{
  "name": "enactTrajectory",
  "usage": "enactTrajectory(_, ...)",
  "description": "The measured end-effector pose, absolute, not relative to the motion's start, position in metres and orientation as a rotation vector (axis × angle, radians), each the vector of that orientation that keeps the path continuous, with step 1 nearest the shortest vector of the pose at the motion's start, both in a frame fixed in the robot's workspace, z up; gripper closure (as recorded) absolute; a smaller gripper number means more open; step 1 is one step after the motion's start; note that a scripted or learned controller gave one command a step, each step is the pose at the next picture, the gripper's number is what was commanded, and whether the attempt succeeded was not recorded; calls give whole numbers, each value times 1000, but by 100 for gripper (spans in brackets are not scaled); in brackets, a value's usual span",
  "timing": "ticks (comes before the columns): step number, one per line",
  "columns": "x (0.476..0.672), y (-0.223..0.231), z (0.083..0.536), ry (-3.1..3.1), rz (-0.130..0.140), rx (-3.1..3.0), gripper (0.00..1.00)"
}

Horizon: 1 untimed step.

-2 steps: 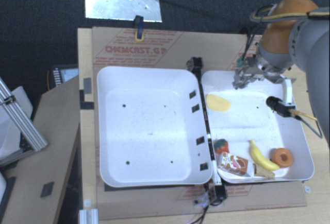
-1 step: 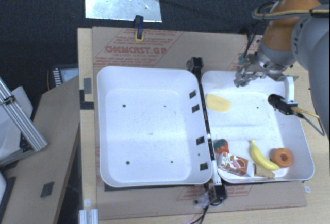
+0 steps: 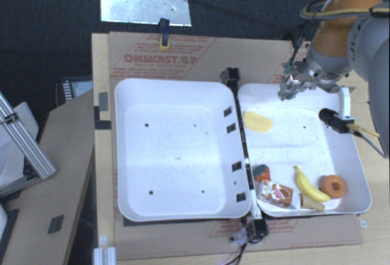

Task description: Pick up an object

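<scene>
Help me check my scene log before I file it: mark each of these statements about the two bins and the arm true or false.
1. The banana lies in the right bin. True.
2. The yellow flat piece lies in the left bin. False: it lies in the right bin, near the divider.
3. The gripper is over the far edge of the right bin. True.
4. The gripper holds the orange ring. False: the ring lies in the right bin's near corner, apart from the gripper.
5. The snack packet lies beside the banana at the near end of the right bin. True.
</scene>
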<state>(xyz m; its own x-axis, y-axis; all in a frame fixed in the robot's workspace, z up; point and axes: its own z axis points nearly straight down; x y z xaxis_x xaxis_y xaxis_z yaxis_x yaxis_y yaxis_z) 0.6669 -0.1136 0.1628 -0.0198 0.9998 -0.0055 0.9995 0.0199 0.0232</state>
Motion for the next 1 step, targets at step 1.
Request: enactTrajectory(1,668,-114,174,2229,23,2181,100)
